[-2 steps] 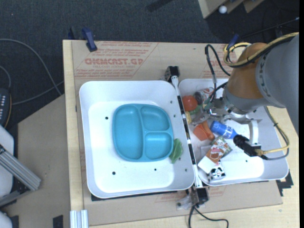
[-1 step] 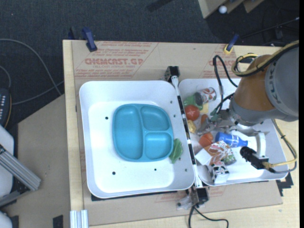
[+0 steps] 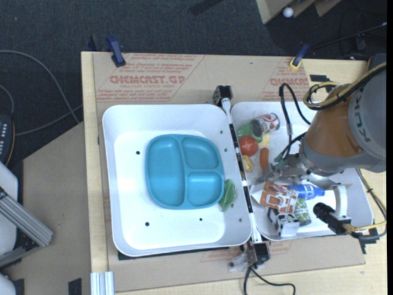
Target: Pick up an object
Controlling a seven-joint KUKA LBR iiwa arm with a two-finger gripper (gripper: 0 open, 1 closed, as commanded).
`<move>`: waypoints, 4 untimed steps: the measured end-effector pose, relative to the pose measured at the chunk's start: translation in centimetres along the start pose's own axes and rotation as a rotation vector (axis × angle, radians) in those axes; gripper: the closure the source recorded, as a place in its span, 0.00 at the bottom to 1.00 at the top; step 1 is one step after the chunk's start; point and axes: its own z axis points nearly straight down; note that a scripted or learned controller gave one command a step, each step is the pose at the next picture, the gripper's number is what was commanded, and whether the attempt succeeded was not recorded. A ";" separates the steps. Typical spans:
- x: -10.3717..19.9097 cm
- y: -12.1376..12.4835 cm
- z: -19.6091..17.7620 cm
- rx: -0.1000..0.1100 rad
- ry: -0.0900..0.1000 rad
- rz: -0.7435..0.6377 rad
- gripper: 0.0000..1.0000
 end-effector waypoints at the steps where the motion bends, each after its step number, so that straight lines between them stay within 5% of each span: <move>1: -0.6 -1.8 0.0 -0.001 0.000 0.000 0.00; 2: 0.6 9.6 -0.1 -0.003 -0.001 -0.002 0.00; 3: 0.5 9.6 -1.1 -0.003 -0.004 -0.002 1.00; 4: 5.9 6.8 -10.1 -0.004 0.000 -0.002 1.00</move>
